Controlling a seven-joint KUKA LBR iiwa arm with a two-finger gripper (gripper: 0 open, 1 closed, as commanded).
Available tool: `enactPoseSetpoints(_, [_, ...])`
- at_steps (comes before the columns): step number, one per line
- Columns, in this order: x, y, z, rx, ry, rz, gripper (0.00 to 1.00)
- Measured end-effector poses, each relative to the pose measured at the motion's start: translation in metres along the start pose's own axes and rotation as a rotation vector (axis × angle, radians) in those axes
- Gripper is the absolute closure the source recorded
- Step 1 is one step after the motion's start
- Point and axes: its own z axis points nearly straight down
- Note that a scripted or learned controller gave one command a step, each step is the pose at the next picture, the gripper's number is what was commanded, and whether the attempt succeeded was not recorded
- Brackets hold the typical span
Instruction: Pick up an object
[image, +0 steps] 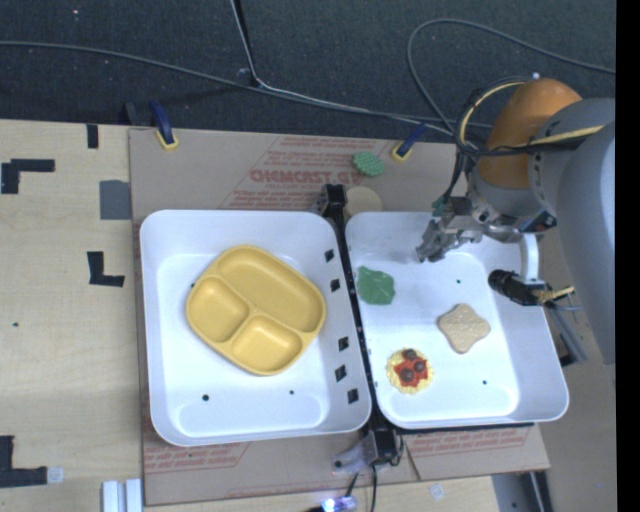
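Entry: pick not yet made.
I saw the hand (432, 243) above the right bin (500, 400); grip state unclear. Green piece (377, 286), cracker (464, 328), mini pizza (409, 370) lay untouched.

right bin (500, 395): centre free | obstacles: green piece (377, 286), cracker (464, 327), pizza (409, 370)

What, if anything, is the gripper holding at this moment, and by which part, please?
Nothing that can be seen: the gripper hangs over bare floor at the far end of the right bin, apart from the green piece, the tan piece and the small pizza.
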Motion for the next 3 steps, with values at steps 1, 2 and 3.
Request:
enactPoseSetpoints(1, [0.002, 0.009, -0.060, -0.007, 0.001, 0.002, 1.00])
enactPoseSetpoints(2, [0.002, 0.011, -0.112, -0.006, 0.000, 0.002, 1.00])
enactPoseSetpoints(3, [0.047, -0.010, -0.102, 0.001, 0.002, 0.000, 1.00])
